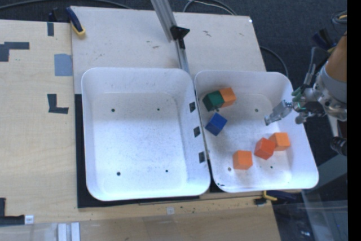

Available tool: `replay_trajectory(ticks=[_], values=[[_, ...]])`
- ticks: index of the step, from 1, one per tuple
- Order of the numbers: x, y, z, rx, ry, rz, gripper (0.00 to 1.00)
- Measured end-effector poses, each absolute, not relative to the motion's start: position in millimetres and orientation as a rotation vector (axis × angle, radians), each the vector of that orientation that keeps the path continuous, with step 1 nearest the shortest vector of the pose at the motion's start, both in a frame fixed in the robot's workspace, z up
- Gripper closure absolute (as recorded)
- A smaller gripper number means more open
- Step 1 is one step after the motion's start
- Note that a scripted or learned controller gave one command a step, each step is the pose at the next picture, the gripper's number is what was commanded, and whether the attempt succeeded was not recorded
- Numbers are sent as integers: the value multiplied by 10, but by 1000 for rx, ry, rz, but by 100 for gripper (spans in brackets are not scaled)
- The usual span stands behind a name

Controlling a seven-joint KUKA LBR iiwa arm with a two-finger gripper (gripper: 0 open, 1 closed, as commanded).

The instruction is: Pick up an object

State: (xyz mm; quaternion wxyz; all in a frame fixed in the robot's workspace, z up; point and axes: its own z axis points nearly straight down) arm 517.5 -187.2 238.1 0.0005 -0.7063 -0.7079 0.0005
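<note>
The right bin [293, 175] holds several small blocks. A green block [212, 101] touches an orange block [228, 96] near the bin's back left. A blue block [216, 123] lies just below them. Toward the front sit an orange block [242, 160], a red-orange block [264, 148] and another orange block [281, 140] close together. My gripper [289, 116] hangs over the bin's right side, above and slightly behind the red-orange and orange pair. It is open with nothing between its fingers.
The left bin [90, 121] stands beside the right one, sharing a middle wall. A slanted metal rail [161, 0] runs from the top to the gap between the bins. Cables lie on the dark floor behind the bench.
</note>
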Motion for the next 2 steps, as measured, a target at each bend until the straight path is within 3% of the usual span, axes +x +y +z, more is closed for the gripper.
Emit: replay_trajectory(ticks=[1,2], values=[[4909,-1763,1197,-2226,-2225,3,0],[4902,-1746,1300,-2217,-2221,3,100]])
